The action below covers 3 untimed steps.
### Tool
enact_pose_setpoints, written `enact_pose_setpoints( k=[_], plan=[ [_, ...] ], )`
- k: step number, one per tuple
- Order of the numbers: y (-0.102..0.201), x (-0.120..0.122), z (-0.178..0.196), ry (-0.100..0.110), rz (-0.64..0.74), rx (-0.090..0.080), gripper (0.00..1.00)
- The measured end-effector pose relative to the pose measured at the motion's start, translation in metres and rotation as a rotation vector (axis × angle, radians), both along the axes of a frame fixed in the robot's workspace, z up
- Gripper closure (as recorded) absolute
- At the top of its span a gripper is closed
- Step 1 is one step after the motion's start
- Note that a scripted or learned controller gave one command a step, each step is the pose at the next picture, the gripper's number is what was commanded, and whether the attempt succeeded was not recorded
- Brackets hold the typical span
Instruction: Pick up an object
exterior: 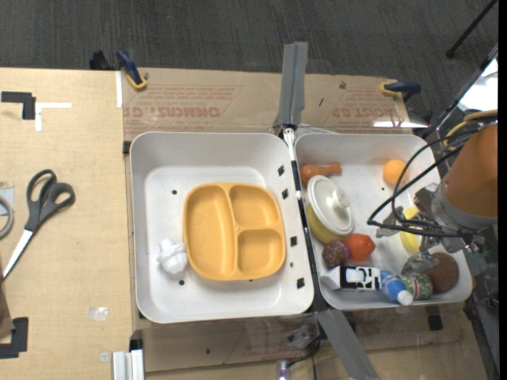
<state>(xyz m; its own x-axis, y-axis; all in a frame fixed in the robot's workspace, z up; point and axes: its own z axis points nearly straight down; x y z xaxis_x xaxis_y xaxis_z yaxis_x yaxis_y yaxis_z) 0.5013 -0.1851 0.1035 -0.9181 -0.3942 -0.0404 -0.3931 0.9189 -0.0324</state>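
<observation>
Over the right bin [348, 142], the arm [475, 172] reaches in from the right edge, its orange band sitting above a grey wrist with black cables looping leftward across the bin. The gripper [432, 248] hangs low over the near right corner of this bin, just above a brown rounded object [445, 271] and beside a green-and-blue bottle [404, 287] lying on its side. Its state cannot be told from this angle, since the wrist body and cables cover the tips; nothing is visibly held, and contact with the brown object is possible but cannot be confirmed.

Candidate objects fill the right bin. A yellow pot with a white lid [329, 206] stands toward the left wall, with an orange carrot-like piece [321, 169] at the far side and an orange ball [394, 171] further right. A yellow item [410, 240], partly hidden by the cables, lies just left of the wrist. Along the near side lie a dark red fruit [335, 252], a red tomato-like object [360, 246] touching it, and a black-and-white box [360, 276] beside the bottle.

The left bin [150, 236] holds a yellow divided plate [234, 230] at its middle and a crumpled white object [171, 255] touching the plate's near left edge. Scissors [40, 204] lie on the wooden bench [63, 291], well to the left of both bins.
</observation>
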Motion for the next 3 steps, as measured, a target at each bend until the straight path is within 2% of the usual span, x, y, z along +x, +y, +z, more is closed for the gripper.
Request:
enact_pose_setpoints(
  k=[1, 2, 3],
  plan=[
    [0.044, 0.001, -0.003, 0.013, 0.068, 0.008, 0.00],
    [0.040, 0.114, -0.010, 0.043, 0.016, 0.014, 0.00],
    [0.086, 0.033, -0.005, 0.036, 0.087, 0.004, 0.00]
  ],
)
